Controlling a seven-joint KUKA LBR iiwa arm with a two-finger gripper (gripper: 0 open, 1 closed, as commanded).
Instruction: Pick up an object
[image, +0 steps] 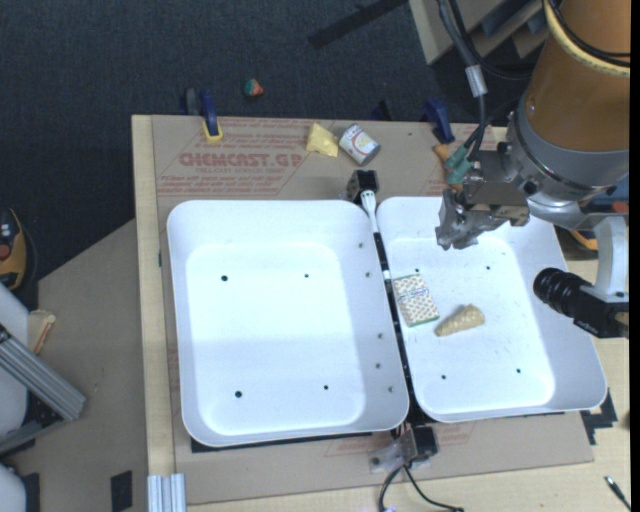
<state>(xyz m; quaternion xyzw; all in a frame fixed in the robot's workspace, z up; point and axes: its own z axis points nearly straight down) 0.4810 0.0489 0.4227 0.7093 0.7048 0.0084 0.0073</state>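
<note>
Two objects lie in the right bin (520, 395): a small patterned white packet (414, 299) near the bin's left wall, and a tan wedge-shaped piece (459, 321) just to its right. My gripper (456, 238) hangs over the upper part of the right bin, above and slightly right of both objects, with nothing seen between its fingers. It sits well apart from the packet and the wedge.
The left bin (200, 240) stands beside the right one, their walls meeting at the centre. Behind the bins on the cardboard lie a yellow piece (322, 141) and a small white block (359, 144). Blue clamps hold the board's far edge.
</note>
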